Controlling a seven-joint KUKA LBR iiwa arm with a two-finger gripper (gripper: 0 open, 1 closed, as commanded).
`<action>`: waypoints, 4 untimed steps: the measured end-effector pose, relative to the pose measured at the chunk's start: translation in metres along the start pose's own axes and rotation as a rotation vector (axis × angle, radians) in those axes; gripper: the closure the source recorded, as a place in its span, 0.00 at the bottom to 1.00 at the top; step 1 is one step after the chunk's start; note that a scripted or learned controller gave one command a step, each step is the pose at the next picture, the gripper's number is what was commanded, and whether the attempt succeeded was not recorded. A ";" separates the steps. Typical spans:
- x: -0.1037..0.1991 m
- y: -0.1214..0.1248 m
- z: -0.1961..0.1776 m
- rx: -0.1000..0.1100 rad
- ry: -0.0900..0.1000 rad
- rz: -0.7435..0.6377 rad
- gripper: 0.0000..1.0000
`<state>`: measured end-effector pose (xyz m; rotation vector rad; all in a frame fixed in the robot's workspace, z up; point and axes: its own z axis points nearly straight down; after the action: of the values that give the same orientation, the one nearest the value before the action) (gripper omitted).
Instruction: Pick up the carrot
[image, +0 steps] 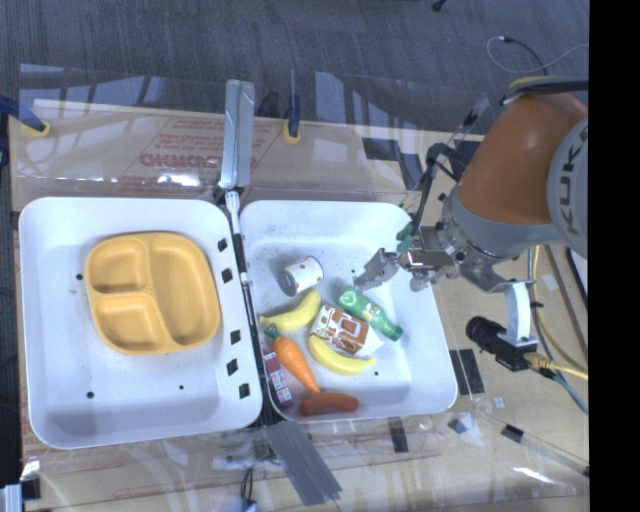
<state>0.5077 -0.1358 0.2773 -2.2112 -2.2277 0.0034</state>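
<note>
Camera view from above the bench: two white bins sit side by side, and the carrot (296, 364) lies in the right bin (425, 385), toward its front-left corner, orange with a small green top, slanting from upper left to lower right. A red sausage-shaped item (328, 404) lies just in front of it, near the bin's front edge, and a small dark packet (277, 376) is at its left along the wall. Two bananas (296, 314) (338, 358) flank a printed snack packet (343, 331), with a green bottle (369, 312) just beside them and a small white can (301, 273) further back. The left bin (50, 400) carries a yellow divided plate (152, 293). The gripper (385, 270) hangs over the right bin's right half (well apart from the carrot), its fingers slightly parted and holding nothing.
</note>
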 end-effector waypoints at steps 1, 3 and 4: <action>0.055 0.043 0.060 0.002 0.000 -0.179 0.00; 0.085 -0.030 0.086 -0.002 -0.001 -0.193 0.00; 0.093 0.000 -0.018 -0.004 -0.002 -0.445 0.00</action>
<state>0.5067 -0.0424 0.2954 -1.6668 -2.6642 0.0002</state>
